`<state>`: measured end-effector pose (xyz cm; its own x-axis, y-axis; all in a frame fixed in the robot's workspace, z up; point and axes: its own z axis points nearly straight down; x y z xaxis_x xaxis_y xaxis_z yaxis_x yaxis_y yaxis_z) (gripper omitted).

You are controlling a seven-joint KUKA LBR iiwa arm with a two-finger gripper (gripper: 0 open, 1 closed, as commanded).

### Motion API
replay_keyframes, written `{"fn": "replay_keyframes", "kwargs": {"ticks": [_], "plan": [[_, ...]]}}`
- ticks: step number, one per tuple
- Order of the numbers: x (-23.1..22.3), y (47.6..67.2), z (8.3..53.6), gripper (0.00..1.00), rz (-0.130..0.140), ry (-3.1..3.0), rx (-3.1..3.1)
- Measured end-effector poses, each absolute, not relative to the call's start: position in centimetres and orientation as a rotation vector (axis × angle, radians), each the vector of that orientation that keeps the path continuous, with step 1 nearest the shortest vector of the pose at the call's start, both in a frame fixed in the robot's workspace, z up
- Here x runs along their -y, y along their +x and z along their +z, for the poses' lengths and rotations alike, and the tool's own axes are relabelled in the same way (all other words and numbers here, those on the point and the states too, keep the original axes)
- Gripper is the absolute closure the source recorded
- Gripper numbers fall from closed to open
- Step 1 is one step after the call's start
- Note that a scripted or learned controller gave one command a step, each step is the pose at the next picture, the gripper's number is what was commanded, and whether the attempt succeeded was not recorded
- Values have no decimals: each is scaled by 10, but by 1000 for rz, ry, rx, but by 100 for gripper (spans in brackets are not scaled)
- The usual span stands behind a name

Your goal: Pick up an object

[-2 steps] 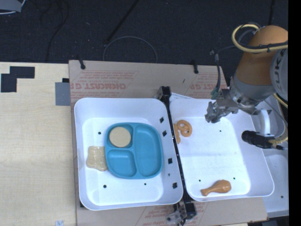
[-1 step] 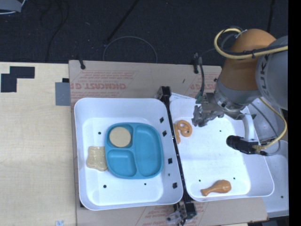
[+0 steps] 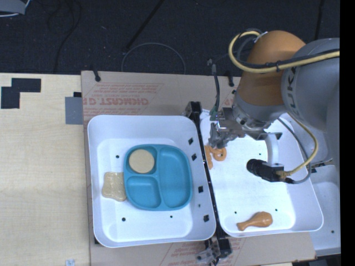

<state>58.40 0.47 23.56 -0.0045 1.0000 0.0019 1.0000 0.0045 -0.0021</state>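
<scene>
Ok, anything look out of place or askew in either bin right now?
One thing: the flat beige toast-like piece lies on the left white bin's floor, against the blue compartment tray's left edge, while the round tan disc sits inside a compartment. Nothing looks spilled or damaged.

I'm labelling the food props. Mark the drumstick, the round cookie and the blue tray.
drumstick (image 3: 256, 221), camera view, on its thick meaty end.
round cookie (image 3: 141, 160), camera view, on its flat top.
blue tray (image 3: 173, 173), camera view, on its bare right compartment.

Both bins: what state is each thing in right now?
Blue tray: flat in left bin, round cookie in one compartment.
Beige slice: flat beside tray.
Orange ring: right bin, under end effector.
Drumstick: lying in right bin.
</scene>
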Motion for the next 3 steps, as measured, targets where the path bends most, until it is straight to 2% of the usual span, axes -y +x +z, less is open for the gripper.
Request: {"fn": "replay_keyframes", "kwargs": {"ticks": [1,2,3], "plan": [[-47,586,235,100,1,-2215,2224],[-94,598,230,100,2,-2216,2224],[-93,597,231,0,4,-2218,2222]]}}
